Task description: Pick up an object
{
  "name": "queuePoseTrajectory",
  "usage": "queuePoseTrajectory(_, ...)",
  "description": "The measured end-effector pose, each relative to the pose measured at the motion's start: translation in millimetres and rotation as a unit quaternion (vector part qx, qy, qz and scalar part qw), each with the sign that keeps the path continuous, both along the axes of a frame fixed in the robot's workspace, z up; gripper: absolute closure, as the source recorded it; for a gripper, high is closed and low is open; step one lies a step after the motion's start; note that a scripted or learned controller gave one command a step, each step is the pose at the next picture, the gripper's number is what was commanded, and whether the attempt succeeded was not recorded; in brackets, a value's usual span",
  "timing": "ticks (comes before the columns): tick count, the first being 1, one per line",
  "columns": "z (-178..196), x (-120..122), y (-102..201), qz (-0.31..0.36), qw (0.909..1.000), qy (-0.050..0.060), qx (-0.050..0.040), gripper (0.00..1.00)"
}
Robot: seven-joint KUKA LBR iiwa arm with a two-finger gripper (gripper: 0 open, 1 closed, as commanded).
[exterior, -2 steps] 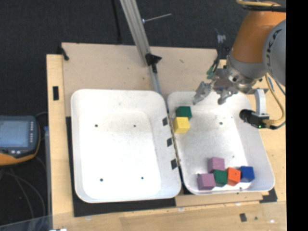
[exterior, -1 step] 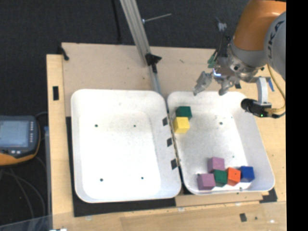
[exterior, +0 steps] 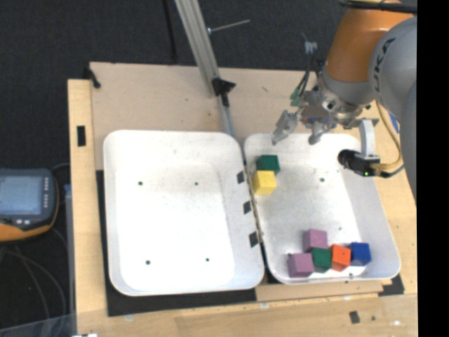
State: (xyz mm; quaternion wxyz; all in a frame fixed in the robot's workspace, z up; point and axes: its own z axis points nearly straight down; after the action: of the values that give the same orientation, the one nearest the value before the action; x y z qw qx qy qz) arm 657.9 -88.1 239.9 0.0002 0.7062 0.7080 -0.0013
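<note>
On the desk [exterior: 81, 209], 2 white bins are seen: the left bin [exterior: 175, 209] and the right bin [exterior: 365, 209]. The end effector [exterior: 298, 133] is spread open, gripping nothing, above the right bin's far edge. A green cube [exterior: 267, 163] and yellow cube [exterior: 264, 182] lie just nearer.

Arm reaches in from the right — gripper [exterior: 298, 133] spread apart (nothing between).

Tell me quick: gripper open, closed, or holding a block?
Gripper: open, holding nothing, hovering over the far end of the right bin, just beyond the green block and yellow block.
</note>
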Motion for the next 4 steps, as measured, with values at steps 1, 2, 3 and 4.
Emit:
queuePoseTrajectory(1, -7, -46, 58, 0.002, 1.0000, 0.000, 0.0016, 0.00)
queuePoseTrajectory(2, -6, -45, 55, -0.001, 1.0000, -0.001, 0.0013, 0.00)
queuePoseTrajectory(3, 59, -39, 37, -0.002, 1.0000, -0.005, 0.0004, 0.00)
queuePoseTrajectory(4, 70, -53, 49, 0.001, 1.0000, -0.002, 0.0015, 0.00)
